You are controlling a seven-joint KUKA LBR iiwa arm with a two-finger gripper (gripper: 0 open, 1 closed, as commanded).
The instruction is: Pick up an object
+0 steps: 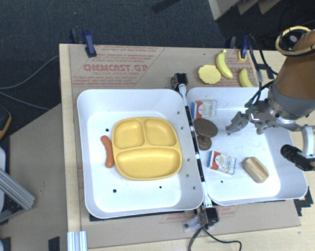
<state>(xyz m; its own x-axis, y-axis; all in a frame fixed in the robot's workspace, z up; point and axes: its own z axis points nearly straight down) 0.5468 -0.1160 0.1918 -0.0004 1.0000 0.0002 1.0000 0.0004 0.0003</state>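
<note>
light: bright, even, overhead | glare: white bins (147, 203) wash out | shadows: soft, short | focus: slightly soft

- On the bare bench (121, 67) beyond the bins you see two bananas (224, 65) and a round yellow piece (209, 74) just left of them.
- At the far edge you find blue clamps (88, 43) gripping the board.
- Off the bench, far left, cables (21, 82) trail across the dark carpet (37, 14).
</note>
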